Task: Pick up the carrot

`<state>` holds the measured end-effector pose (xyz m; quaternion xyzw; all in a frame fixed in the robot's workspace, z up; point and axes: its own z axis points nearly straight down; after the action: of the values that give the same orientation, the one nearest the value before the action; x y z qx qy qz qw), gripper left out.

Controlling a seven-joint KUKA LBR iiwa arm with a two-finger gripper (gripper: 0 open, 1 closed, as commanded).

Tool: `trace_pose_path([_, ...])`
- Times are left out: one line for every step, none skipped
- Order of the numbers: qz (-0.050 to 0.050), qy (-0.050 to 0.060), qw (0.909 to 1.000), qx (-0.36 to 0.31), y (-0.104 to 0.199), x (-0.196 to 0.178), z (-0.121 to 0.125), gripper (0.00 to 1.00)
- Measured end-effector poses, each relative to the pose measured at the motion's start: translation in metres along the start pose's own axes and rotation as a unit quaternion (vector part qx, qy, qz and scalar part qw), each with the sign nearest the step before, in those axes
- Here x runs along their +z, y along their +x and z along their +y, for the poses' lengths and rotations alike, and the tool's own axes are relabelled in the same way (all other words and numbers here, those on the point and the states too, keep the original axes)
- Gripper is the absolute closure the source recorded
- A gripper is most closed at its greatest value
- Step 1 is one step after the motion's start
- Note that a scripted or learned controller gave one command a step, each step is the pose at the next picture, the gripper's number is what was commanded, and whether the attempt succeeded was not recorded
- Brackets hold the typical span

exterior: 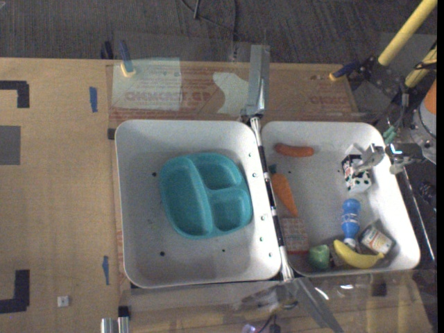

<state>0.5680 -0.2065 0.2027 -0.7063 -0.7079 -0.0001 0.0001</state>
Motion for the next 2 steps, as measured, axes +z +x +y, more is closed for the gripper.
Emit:
trace_pose_path([0.0, 0.0, 1.0, 0.0, 0.0, 0.0, 0.0, 0.0])
trace_pose_path([-0.001, -0.004, 0.9973, -0.074, 0.028, 0.115, -0.079, 0.0])
